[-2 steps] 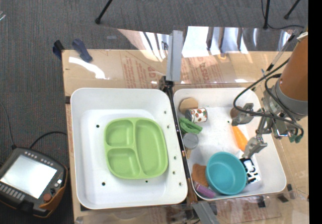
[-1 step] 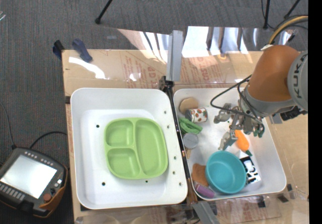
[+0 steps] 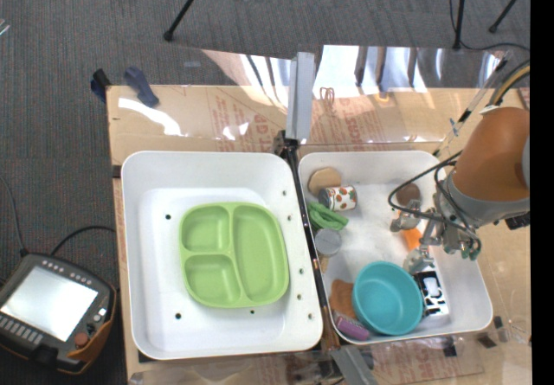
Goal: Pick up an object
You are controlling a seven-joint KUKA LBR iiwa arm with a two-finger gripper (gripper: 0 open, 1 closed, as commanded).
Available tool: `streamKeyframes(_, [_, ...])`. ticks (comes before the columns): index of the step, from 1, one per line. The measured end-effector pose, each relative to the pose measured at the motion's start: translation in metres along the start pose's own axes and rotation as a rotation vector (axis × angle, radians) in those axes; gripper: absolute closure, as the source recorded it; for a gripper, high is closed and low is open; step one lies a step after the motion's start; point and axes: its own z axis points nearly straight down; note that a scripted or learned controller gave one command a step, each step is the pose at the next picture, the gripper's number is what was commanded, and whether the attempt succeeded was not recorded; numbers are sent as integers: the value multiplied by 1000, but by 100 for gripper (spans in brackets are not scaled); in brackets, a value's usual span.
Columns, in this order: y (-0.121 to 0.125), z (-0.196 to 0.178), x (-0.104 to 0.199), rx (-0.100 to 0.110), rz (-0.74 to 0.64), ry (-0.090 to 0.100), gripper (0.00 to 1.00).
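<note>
My gripper hangs over the right side of the right bin, under the arm's orange band. Just to its left lies a small orange object, close against the gripper; whether it is touched is unclear. Below the gripper lies a black-and-white box, beside a teal bowl. A dark brown lump sits up and to the left of the gripper.
The right bin's left part holds a tan disc, a spotted cup, a green item, a grey disc, a brown piece and a purple piece. A green divided plate lies in the left bin.
</note>
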Motion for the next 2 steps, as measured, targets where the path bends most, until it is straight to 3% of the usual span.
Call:
streamKeyframes(1, [3, -11, -1, -2, -6, -3, 100])
streamKeyframes(2, [144, -103, 10, -2, 324, -6, 100])
